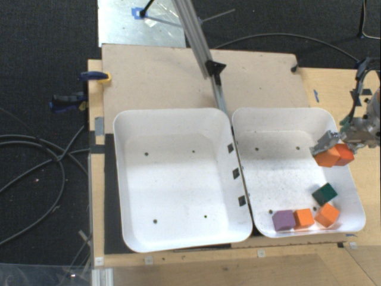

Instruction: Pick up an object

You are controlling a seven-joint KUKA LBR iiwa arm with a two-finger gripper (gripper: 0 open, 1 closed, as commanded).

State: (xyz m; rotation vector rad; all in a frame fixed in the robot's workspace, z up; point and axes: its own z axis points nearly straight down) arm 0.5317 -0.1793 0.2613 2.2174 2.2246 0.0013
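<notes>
No legible text, label, brand, number or sign appears on the 2 bins (178,121), the blocks (304,218) or the bench (196,70).

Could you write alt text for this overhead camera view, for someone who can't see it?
A robot gripper at the right bin's edge holds an orange block between its fingers. A purple block, two orange blocks and a dark green block lie in that bin's near corner.
</notes>
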